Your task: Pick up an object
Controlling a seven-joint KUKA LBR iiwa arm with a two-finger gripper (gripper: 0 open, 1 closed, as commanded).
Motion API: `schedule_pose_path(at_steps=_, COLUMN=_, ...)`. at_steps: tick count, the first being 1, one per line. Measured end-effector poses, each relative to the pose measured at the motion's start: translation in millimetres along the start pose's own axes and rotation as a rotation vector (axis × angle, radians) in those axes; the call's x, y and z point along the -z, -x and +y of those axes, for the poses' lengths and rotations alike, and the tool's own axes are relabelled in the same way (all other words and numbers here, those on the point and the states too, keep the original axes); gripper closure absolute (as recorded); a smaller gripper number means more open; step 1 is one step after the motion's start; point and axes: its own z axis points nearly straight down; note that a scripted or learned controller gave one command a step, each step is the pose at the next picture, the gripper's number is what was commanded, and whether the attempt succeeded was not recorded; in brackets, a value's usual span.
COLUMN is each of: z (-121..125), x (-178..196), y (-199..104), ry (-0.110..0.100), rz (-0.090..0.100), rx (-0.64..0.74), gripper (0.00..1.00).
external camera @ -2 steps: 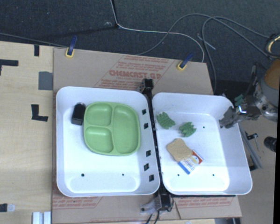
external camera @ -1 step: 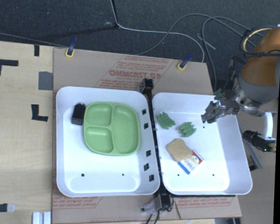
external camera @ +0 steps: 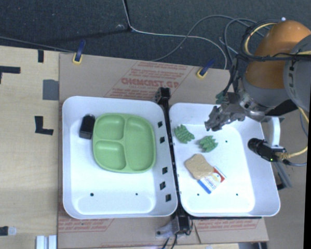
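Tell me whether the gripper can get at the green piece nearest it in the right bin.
Probably yes. The gripper hangs over the right bin, just above the green piece, with nothing lying between them; the other green piece sits apart.

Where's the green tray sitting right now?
The green tray lies flat in the left bin, near its middle, with a small black block just off its left edge.

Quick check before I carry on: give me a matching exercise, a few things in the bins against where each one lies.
Things:
1. green divided plate
2. black block
3. tan packet
4. gripper

Places:
A. near middle of the right bin
B. over the right bin's far edge
C. middle of the left bin
D. left bin, against the plate's left rim

Pairs: 1-C, 2-D, 3-A, 4-B
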Motion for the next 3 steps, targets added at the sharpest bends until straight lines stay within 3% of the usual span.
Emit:
schedule_pose_path(at_steps=2, z=44, x=-5, y=-106, ry=0.001, rz=0.000, rx=-0.001, gripper=1.00)
schedule_pose_path(at_steps=3, z=56, x=-26, y=-154, ry=-0.002, rz=-0.001, rx=-0.001, gripper=1.00)
